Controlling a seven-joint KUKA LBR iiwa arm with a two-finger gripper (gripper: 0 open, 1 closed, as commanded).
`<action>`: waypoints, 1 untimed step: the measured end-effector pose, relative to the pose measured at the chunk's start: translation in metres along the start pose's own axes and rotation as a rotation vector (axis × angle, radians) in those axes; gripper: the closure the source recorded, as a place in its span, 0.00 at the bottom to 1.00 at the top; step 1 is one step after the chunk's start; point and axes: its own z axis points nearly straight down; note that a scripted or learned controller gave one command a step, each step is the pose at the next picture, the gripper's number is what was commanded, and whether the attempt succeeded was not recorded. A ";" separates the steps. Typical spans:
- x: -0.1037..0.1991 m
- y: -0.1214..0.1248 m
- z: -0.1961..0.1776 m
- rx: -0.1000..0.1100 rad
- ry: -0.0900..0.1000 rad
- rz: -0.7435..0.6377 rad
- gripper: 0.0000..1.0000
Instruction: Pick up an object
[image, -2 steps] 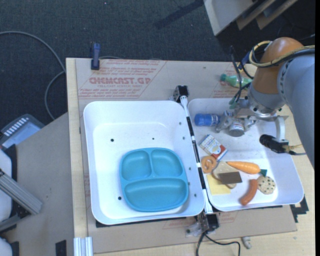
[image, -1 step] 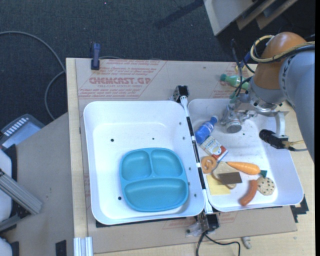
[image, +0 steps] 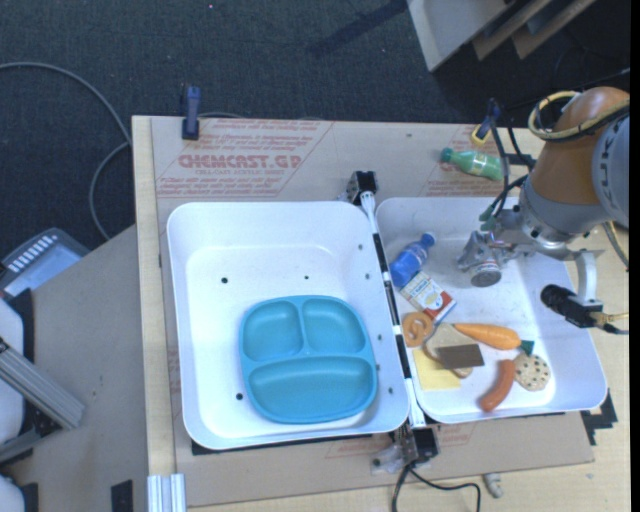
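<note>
Cardboard-topped bench (image: 250, 160) on dark carpet (image: 200, 50), two white bins (image: 200, 250) (side by side), gripper (image: 487, 262) grip unclear

My gripper (image: 487, 262) shows bare, shiny metal above two smooth, glossy white plastic bins (image: 200, 260), the left one holding a matt blue plastic divided plate (image: 307, 357), all resting on a board (image: 250, 160) of dull, printed brown cardboard.

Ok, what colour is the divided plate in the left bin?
Light blue, the divided plate, seen in the camera view.
</note>
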 end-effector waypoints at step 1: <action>0.023 -0.041 -0.071 -0.001 0.001 0.000 1.00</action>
